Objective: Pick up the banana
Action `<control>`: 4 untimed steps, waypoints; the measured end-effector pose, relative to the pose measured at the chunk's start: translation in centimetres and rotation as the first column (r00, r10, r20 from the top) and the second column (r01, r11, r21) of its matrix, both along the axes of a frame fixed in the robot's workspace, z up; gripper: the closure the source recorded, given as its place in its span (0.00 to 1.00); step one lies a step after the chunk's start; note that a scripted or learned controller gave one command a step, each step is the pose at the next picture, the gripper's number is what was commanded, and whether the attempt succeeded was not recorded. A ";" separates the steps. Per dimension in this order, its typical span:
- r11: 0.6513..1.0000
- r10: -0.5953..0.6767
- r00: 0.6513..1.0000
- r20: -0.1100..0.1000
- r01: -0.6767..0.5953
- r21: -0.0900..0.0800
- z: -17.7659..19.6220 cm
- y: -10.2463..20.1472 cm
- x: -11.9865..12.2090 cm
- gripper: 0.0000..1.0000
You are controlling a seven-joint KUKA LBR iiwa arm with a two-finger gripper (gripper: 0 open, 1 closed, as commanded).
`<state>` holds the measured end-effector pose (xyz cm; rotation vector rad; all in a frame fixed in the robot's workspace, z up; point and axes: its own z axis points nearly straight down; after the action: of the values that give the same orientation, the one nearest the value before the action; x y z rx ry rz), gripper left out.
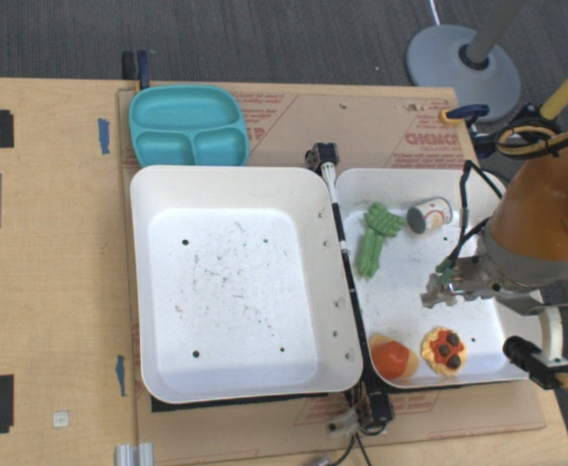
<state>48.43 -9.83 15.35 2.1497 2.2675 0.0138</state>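
Two shallow white bins side by side on the tabletop [50,280]. Left bin [148,260] scuffed and speckled on its floor. Right bin [405,304] holding four small things: a green knobbly toy [375,239] lying at its upper left, near the wall shared with the left bin; a small grey and white can [427,216] on its side just right of the green toy's top; an orange-red round fruit [391,357] at the lower left corner; a little yellow tart with red and dark toppings [444,350] just beside that fruit, on its right. Reaching in from the right, the grey arm with its orange band [541,221], covering the right edge of that bin. Pincer [439,291] over the bare middle of the right bin, above the tart and well apart from the green toy; whether wide or narrow, cannot tell, and nothing seen held in it. Whereabouts of the banana: cannot tell from this view. Behind the left bin, a teal divided plate [188,124], touching or overlapped by the bin's back rim. Beyond the tabletop, at the upper right, a round grey stand base [461,58] on the dark floor.
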 end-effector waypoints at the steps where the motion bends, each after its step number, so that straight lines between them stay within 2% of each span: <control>1: 1.000 0.001 1.000 0.003 -0.001 -0.001 1.0 0.0 0.1 1.00; 2: 0.999 0.042 0.999 -0.017 -0.042 0.005 3.1 8.3 -0.5 1.00; 4: 0.999 0.044 0.999 -0.011 -0.044 0.003 5.1 8.3 -0.3 1.00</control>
<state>48.18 -1.50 20.44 2.1062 2.3217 0.0054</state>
